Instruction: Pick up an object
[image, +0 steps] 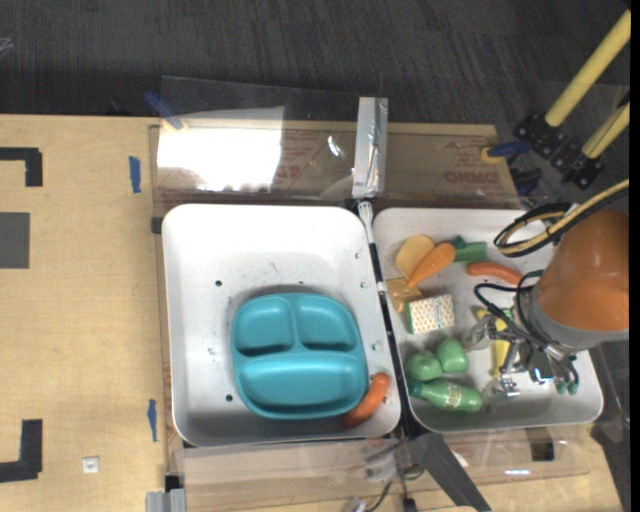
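Note:
The right bin holds several toy foods: an orange carrot, a yellow piece, a speckled cream block, green vegetables and a green cucumber-like piece. A red-orange piece lies at the far side. My gripper reaches down into the right part of this bin, just right of the green pieces. The left bin holds a teal divided plate, and an orange toy lies against the plate's near right corner.
The arm's orange band and dark cables hang over the right bin's right side. A clear plastic sheet and a taped upright strip stand behind the bins. Yellow bars cross the upper right.

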